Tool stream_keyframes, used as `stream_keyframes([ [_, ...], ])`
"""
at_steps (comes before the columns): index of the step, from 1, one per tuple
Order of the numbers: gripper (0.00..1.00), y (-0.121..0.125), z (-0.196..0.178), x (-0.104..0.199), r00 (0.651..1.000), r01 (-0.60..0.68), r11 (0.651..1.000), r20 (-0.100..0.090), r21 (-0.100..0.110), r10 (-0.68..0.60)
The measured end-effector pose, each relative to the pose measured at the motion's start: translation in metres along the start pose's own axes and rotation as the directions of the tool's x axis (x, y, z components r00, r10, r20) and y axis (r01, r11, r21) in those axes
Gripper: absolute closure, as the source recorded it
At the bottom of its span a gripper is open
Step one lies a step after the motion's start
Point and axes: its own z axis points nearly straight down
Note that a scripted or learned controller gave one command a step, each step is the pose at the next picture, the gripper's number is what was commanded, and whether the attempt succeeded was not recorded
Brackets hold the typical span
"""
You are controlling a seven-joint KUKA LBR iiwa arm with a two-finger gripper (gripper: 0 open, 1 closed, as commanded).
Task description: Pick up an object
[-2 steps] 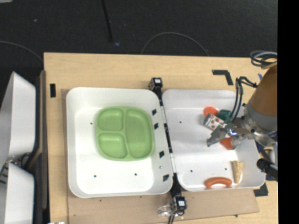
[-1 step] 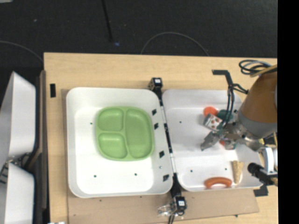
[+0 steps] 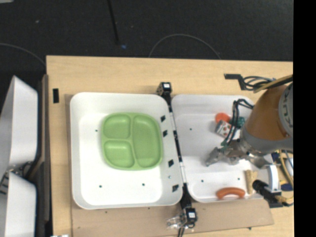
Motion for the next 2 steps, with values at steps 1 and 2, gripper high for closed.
stream_keyframes([
  [1,1.0,0.002,-0.013,0.0,1.0,-0.005,1.0,-0.001,-0.006,0.005],
  [2,1.0,0.006,-0.077,0.001,1.0,0.005,1.0,0.002,-0.011,-0.005],
])
